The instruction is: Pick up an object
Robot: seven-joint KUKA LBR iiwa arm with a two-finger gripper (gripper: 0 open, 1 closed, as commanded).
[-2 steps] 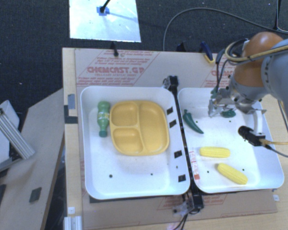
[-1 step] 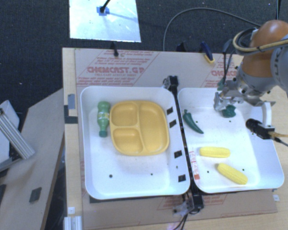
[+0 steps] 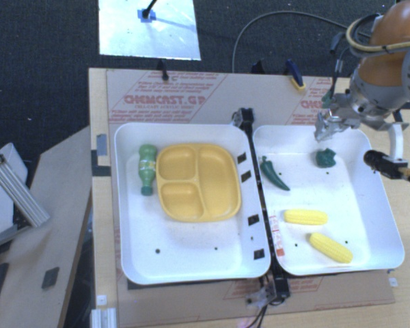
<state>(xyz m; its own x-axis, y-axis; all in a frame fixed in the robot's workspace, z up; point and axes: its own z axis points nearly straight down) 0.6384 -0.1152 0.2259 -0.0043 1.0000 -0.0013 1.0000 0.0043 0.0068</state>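
The right bin [image 3: 379, 210] holds a small dark green lump [image 3: 325, 158] near its far side, a green chilli pepper [image 3: 274, 173] by its left wall, and two yellow corn cobs [image 3: 305, 216] [image 3: 330, 247] towards the front. My gripper [image 3: 326, 130] hangs at the far edge of the right bin, just above and behind the green lump, with nothing seen between its fingers. The left bin [image 3: 126, 203] carries a yellow divided plate [image 3: 197, 182] and a green bottle [image 3: 147, 169] lying to the plate's left.
The grey arm with its orange band [image 3: 389, 43] comes in from the upper right. A black fitting [image 3: 383, 164] sits on the right bin's right rim. Black clips [image 3: 249, 176] run along the seam between the bins. A blue clamp [image 3: 295, 74] lies on the board behind.
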